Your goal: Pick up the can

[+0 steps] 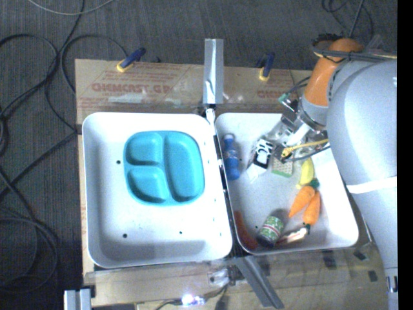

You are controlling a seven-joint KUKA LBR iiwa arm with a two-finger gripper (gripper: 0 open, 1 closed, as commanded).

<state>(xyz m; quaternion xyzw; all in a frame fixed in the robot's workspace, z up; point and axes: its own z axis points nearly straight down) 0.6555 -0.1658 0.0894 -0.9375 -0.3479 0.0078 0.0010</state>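
Gripper [266,152], fingers impossible to make out, hangs over the right bin [335,237] well apart from the can [270,230], lying tipped diagonally.

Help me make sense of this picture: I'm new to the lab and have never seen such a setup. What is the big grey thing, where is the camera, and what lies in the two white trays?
The camera sits fixed above a bench and looks down at a slant. The big grey shape with an orange band is a robot arm reaching in from the right. Its end effector hangs over the upper part of the right bin; I can't tell whether it grips anything.

The left bin holds a blue divided plate. The right bin holds a blue bottle along its left wall, a yellow piece like a banana, two toy carrots, and near the bottom the green can, which is what the arm should pick up. The can lies untouched, well away from the end effector.
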